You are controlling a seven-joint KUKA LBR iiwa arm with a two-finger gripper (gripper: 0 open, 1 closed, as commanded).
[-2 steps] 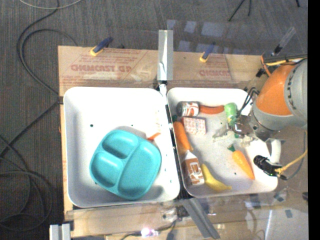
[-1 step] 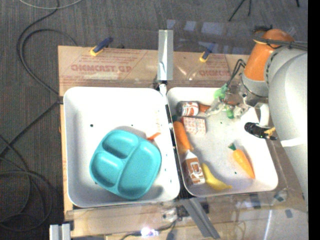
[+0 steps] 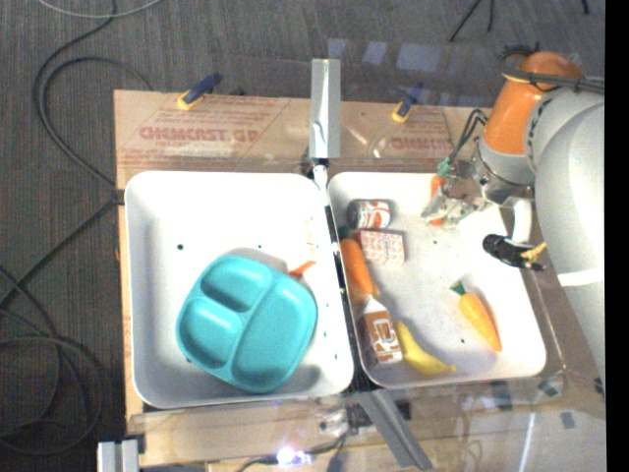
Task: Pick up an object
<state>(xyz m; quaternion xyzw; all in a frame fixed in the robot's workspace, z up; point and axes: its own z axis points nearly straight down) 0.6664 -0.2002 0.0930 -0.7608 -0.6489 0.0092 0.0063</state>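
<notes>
Hand (image 3: pixel 447 203) hangs low over the upper right corner of the right bin (image 3: pixel 516 367), too small and cluttered to tell whether it is apart or together. Something small and orange (image 3: pixel 436 183) shows at its tip, unidentifiable. Below lie a carrot (image 3: pixel 480 320), a banana (image 3: pixel 421 354), a bottle (image 3: pixel 376 330) and a can (image 3: pixel 371 212); a teal divided plate (image 3: pixel 248 321) fills the left bin (image 3: pixel 147 254).

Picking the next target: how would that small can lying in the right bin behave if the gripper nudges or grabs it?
The can lies on its side, so a nudge would probably roll it. It looks rigid, likely slick for the gripper. The box beside it may stop a roll that way.
</notes>
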